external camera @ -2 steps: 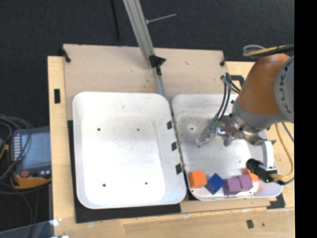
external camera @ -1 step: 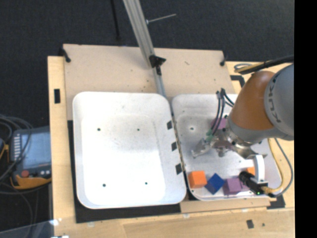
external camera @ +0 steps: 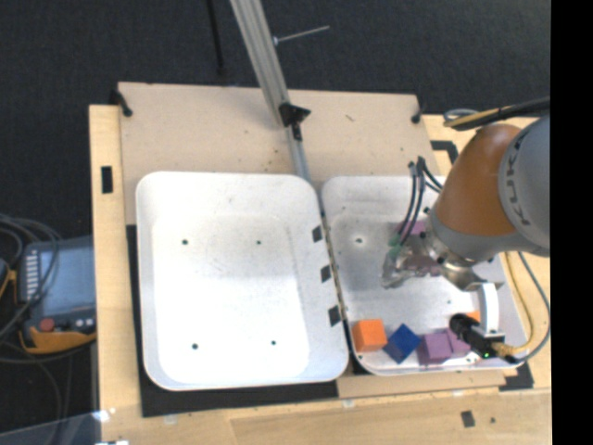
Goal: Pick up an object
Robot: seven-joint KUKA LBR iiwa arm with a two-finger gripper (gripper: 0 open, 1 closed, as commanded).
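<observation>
The arm reaches in from the right, and its gripper [external camera: 400, 269] hangs over the middle of the right bin [external camera: 361, 202]. An orange block [external camera: 370, 334], a blue block [external camera: 403, 342] and a purple block [external camera: 439, 347] lie in a row along that bin's near edge, below the gripper and apart from it. Nothing shows between the fingers. A small pink-purple object [external camera: 414, 229] peeks out beside the wrist, mostly hidden by the arm. Another orange piece [external camera: 472, 319] lies near the bin's right side, partly covered.
The left bin [external camera: 232, 276] sits beside the right one, with black clips [external camera: 326, 272] along the shared wall. A metal pole [external camera: 264, 54] rises from the bench's back. A pendant and cables [external camera: 51, 290] lie off the bench at left.
</observation>
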